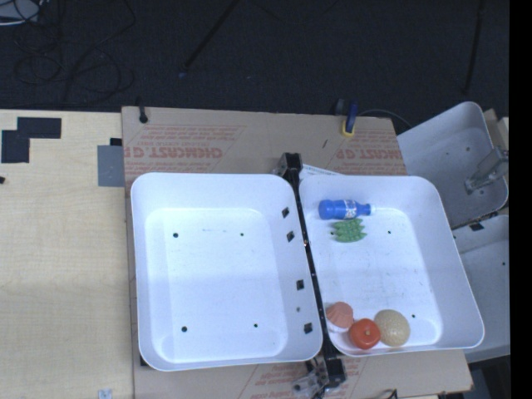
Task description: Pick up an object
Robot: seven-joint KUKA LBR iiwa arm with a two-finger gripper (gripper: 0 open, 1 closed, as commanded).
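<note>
Two shallow white bins stand side by side on a brown cardboard sheet [216,144] that covers the bench. The left bin [143,248] and the right bin [453,260] touch along their inner rims, and small black clips [291,236] sit on this shared line.

All the objects lie in the right bin. Near its far left corner there is a blue bottle [344,209], lying on its side, with the white cap toward the right edge of the bin. Just beside it, on the near side, lies a small green object [349,231]; whether the two touch is not clear.

At the near edge of the same bin three things lie close together. A pink piece [339,314] is nearest to the near left corner. A red round object [364,333] touches it on the right. A beige round object [391,327] lies against the red one, further along the near edge.

The middle of the right bin carries only faint marks.

A pale grey curved panel [453,152] stands past the far right corner of the right bin. A small yellow and blue item [350,119] sits at the far edge of the cardboard.

The state of the gripper I cannot tell, neither how far it is open nor if it has hold of anything.
</note>
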